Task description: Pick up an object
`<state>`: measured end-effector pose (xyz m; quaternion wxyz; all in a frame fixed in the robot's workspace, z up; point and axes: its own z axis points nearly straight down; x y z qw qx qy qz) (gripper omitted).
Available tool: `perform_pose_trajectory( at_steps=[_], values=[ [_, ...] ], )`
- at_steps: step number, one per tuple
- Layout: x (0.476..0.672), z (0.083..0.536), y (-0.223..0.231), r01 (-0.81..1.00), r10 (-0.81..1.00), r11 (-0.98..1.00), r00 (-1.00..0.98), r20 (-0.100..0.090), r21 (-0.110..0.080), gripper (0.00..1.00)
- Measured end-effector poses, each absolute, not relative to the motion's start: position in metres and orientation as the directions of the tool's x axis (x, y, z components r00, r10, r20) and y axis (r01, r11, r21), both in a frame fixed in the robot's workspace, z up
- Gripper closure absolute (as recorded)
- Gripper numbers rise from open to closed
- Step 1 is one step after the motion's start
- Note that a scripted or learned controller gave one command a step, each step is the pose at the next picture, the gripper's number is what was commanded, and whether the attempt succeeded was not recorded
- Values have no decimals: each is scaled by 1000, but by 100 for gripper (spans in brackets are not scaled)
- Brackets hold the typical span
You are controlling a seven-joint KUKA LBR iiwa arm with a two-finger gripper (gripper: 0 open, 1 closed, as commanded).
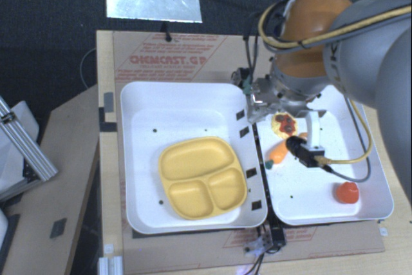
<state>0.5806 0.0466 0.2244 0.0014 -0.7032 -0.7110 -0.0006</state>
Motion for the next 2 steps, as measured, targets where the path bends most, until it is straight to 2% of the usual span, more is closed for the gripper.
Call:
perform_pose_trajectory(
  at_steps=[1,2],
  values=[
    [566,233,92,1000,1000,10,-10,2,0,100],
    [566,233,89,1000,1000,4,-4,1,0,0]
  ],
)
